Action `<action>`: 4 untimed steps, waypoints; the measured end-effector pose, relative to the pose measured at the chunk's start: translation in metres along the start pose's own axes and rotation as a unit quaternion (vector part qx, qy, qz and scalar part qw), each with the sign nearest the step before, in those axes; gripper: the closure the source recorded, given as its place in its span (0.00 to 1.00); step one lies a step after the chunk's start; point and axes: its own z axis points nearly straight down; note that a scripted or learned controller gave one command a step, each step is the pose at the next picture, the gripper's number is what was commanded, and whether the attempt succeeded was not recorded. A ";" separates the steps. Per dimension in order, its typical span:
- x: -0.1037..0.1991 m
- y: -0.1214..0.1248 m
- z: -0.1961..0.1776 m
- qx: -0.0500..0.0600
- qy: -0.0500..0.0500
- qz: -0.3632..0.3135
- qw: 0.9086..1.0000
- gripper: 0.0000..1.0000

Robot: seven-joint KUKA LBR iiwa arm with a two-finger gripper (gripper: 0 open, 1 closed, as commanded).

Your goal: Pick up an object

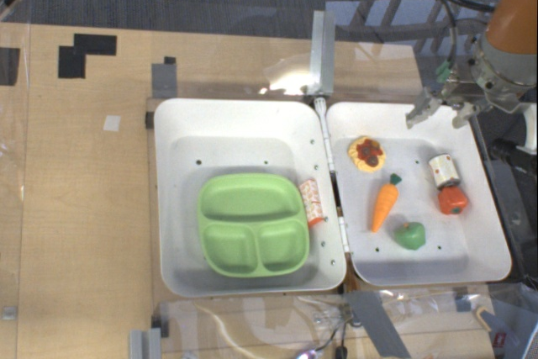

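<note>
We can read no text, brand or number anywhere. The small can point(444, 171) and the patterned packet point(311, 202) carry printing, but it is too blurred for us to make out.

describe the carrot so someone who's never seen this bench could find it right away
Look in the right bin, the one without the green plate. The carrot lies near its middle, tilted, below the small tart. It alone is long, orange and pointed, with a green top.
</note>
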 end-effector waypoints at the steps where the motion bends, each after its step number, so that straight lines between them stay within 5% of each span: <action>1: -0.002 -0.036 0.135 0.001 0.000 -0.065 0.998 0.00; 2: 0.013 -0.066 0.176 -0.006 -0.002 -0.213 0.977 0.00; 3: 0.015 -0.063 0.164 -0.009 -0.001 -0.214 0.977 1.00; 4: 0.065 -0.004 0.081 -0.002 0.000 -0.248 0.969 1.00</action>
